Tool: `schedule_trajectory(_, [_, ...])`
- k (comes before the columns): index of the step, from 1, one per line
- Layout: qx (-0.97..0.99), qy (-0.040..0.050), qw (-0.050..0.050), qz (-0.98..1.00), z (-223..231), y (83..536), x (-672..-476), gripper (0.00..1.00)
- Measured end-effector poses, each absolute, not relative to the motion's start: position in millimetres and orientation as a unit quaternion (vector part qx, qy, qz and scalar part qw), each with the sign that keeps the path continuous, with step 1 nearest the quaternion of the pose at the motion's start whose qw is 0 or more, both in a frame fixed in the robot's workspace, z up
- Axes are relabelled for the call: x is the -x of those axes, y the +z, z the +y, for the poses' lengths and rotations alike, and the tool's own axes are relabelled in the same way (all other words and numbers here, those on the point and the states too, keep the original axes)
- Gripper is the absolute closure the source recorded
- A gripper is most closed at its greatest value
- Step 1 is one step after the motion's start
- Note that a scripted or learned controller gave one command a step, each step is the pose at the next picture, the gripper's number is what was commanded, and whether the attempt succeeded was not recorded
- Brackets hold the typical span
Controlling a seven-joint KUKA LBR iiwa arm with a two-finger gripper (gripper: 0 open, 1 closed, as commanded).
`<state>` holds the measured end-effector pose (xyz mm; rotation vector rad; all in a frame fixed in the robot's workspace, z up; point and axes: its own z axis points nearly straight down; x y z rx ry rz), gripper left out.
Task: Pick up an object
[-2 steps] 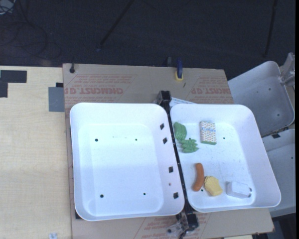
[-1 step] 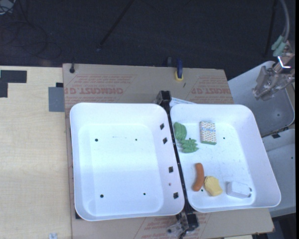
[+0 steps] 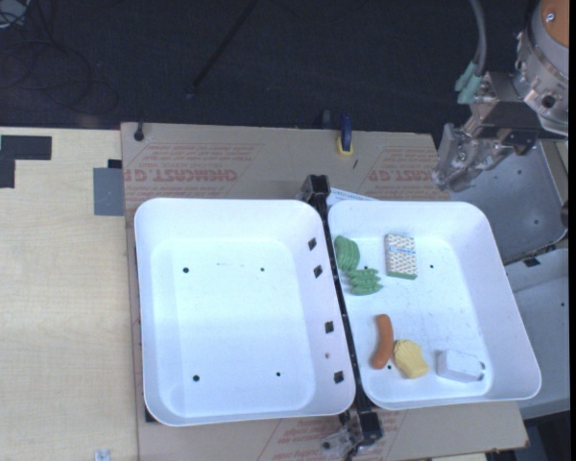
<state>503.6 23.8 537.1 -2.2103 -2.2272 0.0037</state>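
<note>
**A:** Eyes on the upper right of the frame: the arm point(image 3: 547, 56) comes in from that corner, orange band just showing at the top edge, and the gripper point(image 3: 458, 166) hangs above the bench, outside the bins, just past the far right corner of the right bin point(image 3: 504, 257).

**B:** Anything between the fingers?

**A:** Nothing that I can see. Whether they're spread or closed, I cannot tell; the metal there is a blur of grey against the grey plate behind.

**B:** And the pickings?

**A:** All in the right bin. Near its left wall, toward the middle of the frame, a green leafy piece point(image 3: 348, 254) with a second, darker green cluster point(image 3: 365, 281) touching it just below and to the right. Beside those, further right, a small speckled rectangular block point(image 3: 400, 255) lying flat.

**B:** Lower down?

**A:** An orange sausage-shaped object point(image 3: 381, 342) lying nearly upright in the picture, and a yellow lump point(image 3: 411, 359) right against its lower end. Near the lower right corner of that bin sits a pale white-grey block point(image 3: 459, 366), hard to make out against the white floor.

**B:** The left bin point(image 3: 149, 305)?

**A:** White floor with a few dark dots, sitting edge to edge with its neighbour along a black divider point(image 3: 328, 296). The gripper is well apart from every object.
</note>
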Motion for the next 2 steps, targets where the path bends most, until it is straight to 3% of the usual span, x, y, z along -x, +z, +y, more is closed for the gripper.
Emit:
schedule_trajectory(1, [0.704, 0.0017, 0.002, -0.71, 87, 538, -474.6, 1.0])
schedule_trajectory(2, [0.706, 0.0019, 0.001, -0.708, 99, 536, -509.0, 1.0])
